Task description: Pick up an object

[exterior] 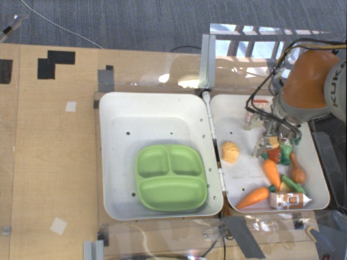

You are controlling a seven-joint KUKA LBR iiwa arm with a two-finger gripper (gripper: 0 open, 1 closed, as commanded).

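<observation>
Camera view looks down at a slant on a wooden surface [49, 161] with two shallow white bins side by side. Left bin [116, 118] holds a green divided plate [171, 177], three compartments, lying flat toward the bin's near half. Right bin [238, 123] holds the loose objects: a yellow corn piece [230, 152] near the bin's left wall, apart from the rest; an orange carrot [252, 197] lying at a slant near the front edge; a second orange carrot-like piece [271, 173] just above it; a small white carton with orange print [287, 200] lying on its side at the front right; a brown-orange pear-shaped item [297, 171] by the right wall; green pieces [293, 184] between that item and the carton; a red piece [274, 155] with green next to it under the gripper.

Arm [312, 85], grey with an orange band, reaches in from the right over the right bin's far right part. Gripper [269, 143] is low over the cluster of red, green and orange items, its tip right at the red piece. Can't tell whether it is spread or pinched, nor whether it holds anything; clutter hides the tips. Black cables [260, 91] loop off the wrist. Black markers [54, 63] sit on the surface at far left.
</observation>
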